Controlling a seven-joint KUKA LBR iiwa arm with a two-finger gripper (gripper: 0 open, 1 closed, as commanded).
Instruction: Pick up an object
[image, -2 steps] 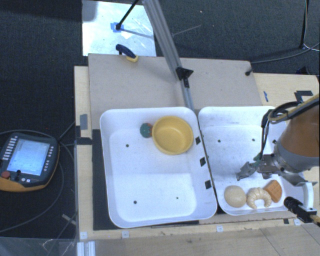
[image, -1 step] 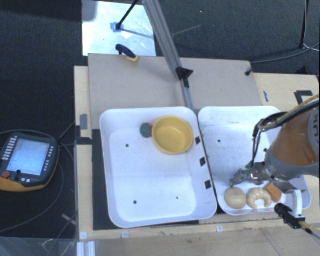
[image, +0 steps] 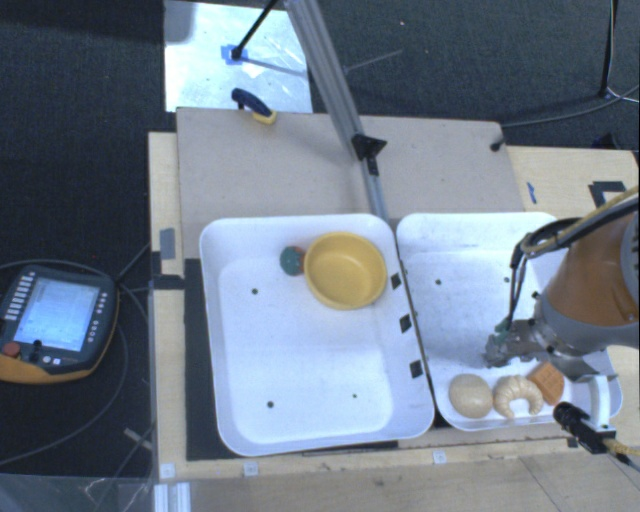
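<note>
Down at the bottom right of the frame, three food pieces crowd the near edge of the right bin (image: 440, 270): a pale round bun (image: 470, 396), a croissant (image: 518, 394) touching it, and an orange wedge (image: 548, 380) tucked behind. Hanging just above them is the tool (image: 503, 348), the arm's orange band (image: 600, 285) looming over the right side; how the tool's tips stand cannot be told. Over in the left bin (image: 300, 400), a yellow bowl (image: 345, 270) sits at the top with a small green ball (image: 291, 260) touching its left rim. Best play, by the look of it: drop straight onto the bun, the nearest piece, keeping off the croissant and the bin wall.
</note>
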